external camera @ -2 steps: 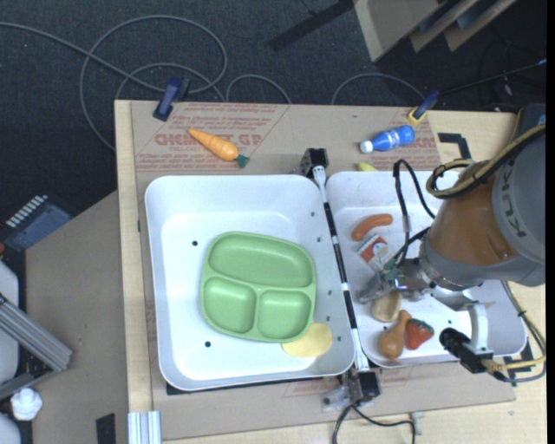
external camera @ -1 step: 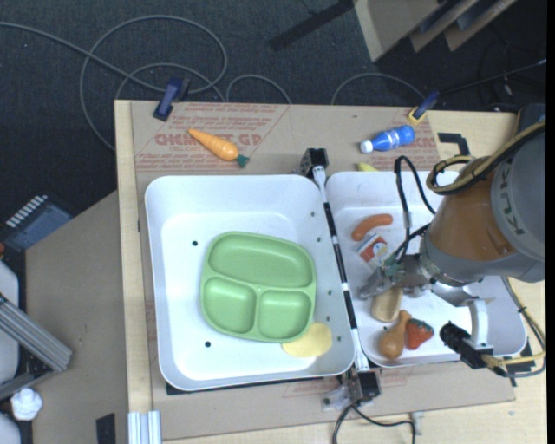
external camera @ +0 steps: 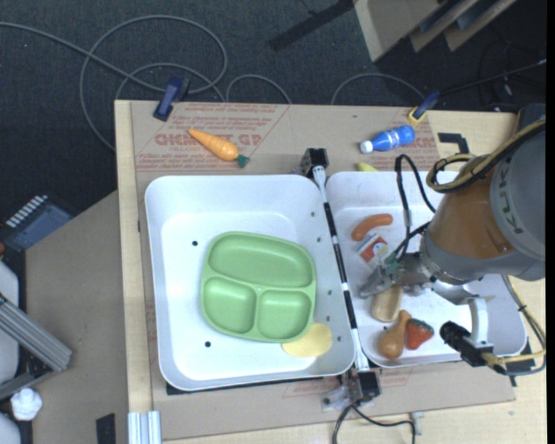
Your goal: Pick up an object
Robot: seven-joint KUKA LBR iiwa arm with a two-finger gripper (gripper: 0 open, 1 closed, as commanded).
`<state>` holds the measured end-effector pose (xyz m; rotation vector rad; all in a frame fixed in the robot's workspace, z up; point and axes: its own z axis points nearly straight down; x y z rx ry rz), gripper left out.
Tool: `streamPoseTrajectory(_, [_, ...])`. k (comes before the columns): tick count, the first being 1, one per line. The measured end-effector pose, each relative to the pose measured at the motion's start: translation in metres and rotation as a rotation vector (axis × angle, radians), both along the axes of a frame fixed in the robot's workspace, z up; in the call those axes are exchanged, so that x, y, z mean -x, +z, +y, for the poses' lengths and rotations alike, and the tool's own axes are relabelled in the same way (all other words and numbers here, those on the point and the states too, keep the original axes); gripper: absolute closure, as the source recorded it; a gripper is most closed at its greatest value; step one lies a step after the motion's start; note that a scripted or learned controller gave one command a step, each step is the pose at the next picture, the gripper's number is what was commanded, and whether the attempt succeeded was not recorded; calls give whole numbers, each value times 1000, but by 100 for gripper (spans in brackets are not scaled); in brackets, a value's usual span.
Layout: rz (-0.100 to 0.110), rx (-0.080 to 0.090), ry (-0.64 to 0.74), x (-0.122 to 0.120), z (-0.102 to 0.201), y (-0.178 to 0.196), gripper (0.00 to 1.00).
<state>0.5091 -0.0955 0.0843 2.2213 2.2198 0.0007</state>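
Hovering low in right bin (external camera: 513, 334), gripper (external camera: 388, 279) w/ fingers hidden by wrist; can't tell if open/holding.

A dark carpeted floor (external camera: 69, 95) surrounds the bench (external camera: 130, 260), which is pale wood with a sheet of brown cardboard (external camera: 217, 130) laid over its far part, printed with faded red lettering. Thin grey cables (external camera: 130, 52) loop across the floor beyond the bench's far edge, some curling into wide rings. At the far right stands a piece of light wooden furniture (external camera: 416, 26), with dark bars lying beside it. On the left, a lower beige surface (external camera: 61, 286) adjoins the bench; a grey metal rail (external camera: 35, 334) lies slanted across it, and a small dark ribbed device (external camera: 30, 217) sits near its far corner. The light is even and soft, casting faint shadows.
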Motion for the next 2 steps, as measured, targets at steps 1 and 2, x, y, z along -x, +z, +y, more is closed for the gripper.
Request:
streamPoseTrajectory(1, [-1, 0, -1, 0, 0, 10, 100])
streamPoseTrajectory(2, [-1, -2, 2, -89, 79, 101, 100])
